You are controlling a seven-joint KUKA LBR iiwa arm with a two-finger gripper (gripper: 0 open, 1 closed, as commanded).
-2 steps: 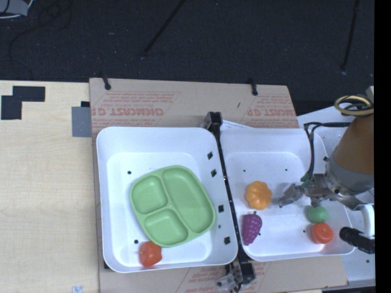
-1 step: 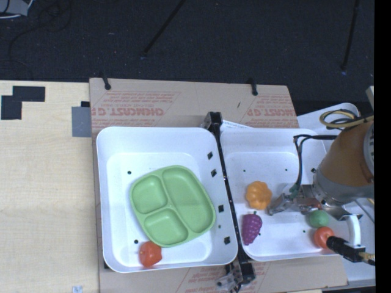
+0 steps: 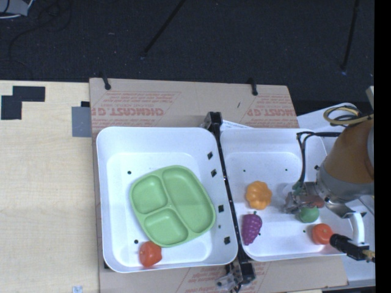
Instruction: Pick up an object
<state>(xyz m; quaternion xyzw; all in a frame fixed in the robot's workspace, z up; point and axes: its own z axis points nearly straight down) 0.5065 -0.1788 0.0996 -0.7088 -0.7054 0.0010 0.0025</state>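
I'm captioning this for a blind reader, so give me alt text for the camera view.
A grey robot arm reaches from the right into the right white bin, its gripper low over a small green round object. That bin also holds an orange pepper-shaped toy, a purple grape bunch and a red-orange tomato-like toy. The left white bin holds a green three-compartment plate and a red fruit toy.

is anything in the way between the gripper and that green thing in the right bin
Nothing visible. The gripper sits right at the green object in the right bin; the orange pepper and purple grapes lie off to the side.
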